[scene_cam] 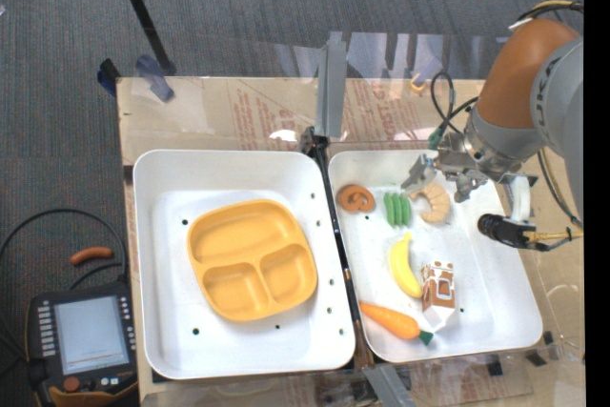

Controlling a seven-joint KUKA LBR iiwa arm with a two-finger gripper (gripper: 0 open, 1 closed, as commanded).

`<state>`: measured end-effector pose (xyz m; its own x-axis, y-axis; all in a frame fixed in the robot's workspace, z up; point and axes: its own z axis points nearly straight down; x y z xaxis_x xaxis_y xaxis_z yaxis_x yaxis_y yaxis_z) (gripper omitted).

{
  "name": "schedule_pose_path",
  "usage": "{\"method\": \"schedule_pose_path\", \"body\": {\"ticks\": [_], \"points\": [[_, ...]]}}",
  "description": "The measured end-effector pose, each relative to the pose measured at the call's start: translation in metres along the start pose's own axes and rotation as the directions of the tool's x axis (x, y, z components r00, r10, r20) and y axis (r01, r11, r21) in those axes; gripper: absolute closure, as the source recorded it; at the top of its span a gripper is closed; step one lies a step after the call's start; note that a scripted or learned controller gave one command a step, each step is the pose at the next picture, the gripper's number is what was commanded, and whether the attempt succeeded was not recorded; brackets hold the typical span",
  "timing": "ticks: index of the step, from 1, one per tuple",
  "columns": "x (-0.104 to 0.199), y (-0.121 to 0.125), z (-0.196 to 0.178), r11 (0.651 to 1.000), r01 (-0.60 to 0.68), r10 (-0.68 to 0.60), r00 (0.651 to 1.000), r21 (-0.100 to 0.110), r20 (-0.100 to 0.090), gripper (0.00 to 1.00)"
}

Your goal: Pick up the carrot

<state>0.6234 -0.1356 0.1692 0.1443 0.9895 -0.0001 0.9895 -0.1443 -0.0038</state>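
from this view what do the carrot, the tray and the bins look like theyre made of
Carrot: probably moulded plastic toy food; even orange, smooth, with a small green stub at one end.
Tray: likely hard plastic; one uniform yellow-orange piece with rounded moulded compartments and a soft sheen.
Bins: seemingly thin white plastic; glossy with rounded corners and rolled rims, though coated metal can't be ruled out.

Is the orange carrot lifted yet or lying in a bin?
Lying flat in the right white bin, near its front edge: the orange carrot is untouched.

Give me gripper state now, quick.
Gripper: open, holding nothing, over the croissant at the back of the right bin. The carrot lies apart, at the bin's front edge.
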Motion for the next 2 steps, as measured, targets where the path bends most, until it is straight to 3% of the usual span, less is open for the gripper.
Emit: {"method": "schedule_pose_path", "body": {"ticks": [1, 2], "points": [[-0.011, -0.101, 0.084, 0.998, -0.055, 0.055, 0.998, 0.002, -0.002, 0.0], [0.005, -0.147, 0.083, 0.98, 0.198, -0.198, 0.98, 0.0, -0.002, 0.0]]}}
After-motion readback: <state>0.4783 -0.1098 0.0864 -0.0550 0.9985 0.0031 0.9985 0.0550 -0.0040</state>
